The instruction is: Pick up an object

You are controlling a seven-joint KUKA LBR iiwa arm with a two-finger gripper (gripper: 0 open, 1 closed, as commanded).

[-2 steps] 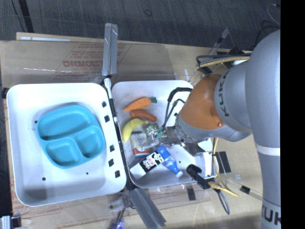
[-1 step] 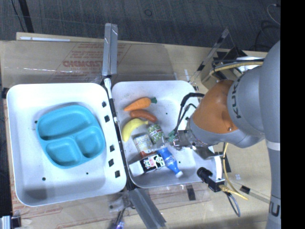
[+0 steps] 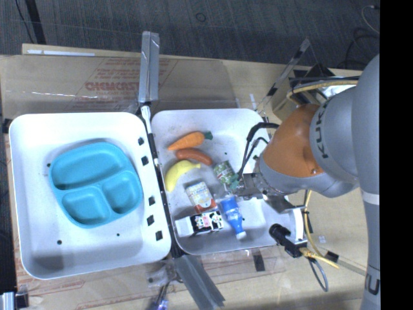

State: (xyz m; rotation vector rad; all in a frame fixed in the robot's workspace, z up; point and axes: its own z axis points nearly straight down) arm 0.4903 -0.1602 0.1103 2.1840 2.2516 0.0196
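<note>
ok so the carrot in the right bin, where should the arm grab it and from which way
Probably the thick middle of the carrot, coming straight down from above. It lies flat, pointing up to the right, green top near the bin's far wall. Set the jaws across its width: the far side has bare floor, while the red sausage lies close on the near side, so clearance there looks tight.

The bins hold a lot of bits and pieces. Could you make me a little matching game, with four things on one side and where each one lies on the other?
Things:
1. carrot
2. blue tray
3. banana
4. blue bottle

Places:
A. alone in the left bin
B. at the far end of the right bin, above the sausage
C. near the front of the right bin, beside the small carton
D. by the wall between the bins, just below the sausage

Pairs: 1-B, 2-A, 3-D, 4-C
</note>
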